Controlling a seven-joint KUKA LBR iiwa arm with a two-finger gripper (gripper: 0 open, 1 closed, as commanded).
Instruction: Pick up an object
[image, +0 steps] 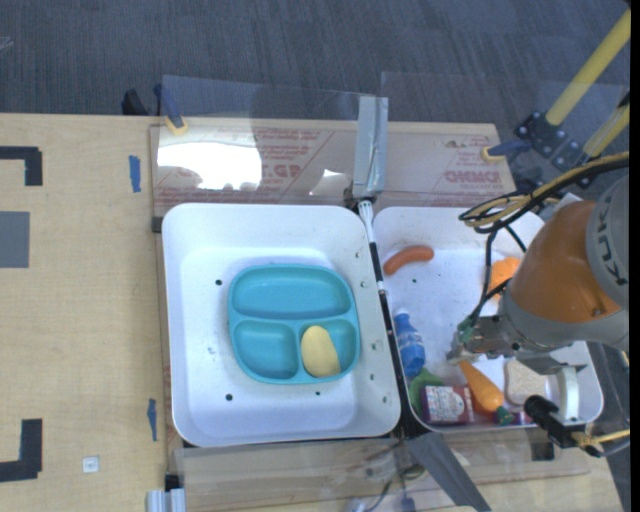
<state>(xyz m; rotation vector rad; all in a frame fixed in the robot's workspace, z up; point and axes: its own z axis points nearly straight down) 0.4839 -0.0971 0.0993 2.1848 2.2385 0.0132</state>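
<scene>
My gripper (472, 345) hangs low in the right bin (440, 290), under the arm's orange band (560, 270). It is just above the top end of an orange carrot-like piece (482, 388). A blue bottle (408, 344) lies to its left, apart from it. A red-labelled jar (445, 403) with a green piece (420, 382) beside it sits at the bin's front. A reddish sausage (408, 258) lies at the back, and an orange object (503, 270) is partly hidden by the arm. A pale bread-like slice (525, 383) lies to the gripper's right.
The left bin (190, 300) holds a teal divided tray (250, 300) with a yellow oval object (320, 351) in its front right compartment. A metal divider (371, 150) and clear panels stand behind the bins. Cables (520, 205) loop above the arm.
</scene>
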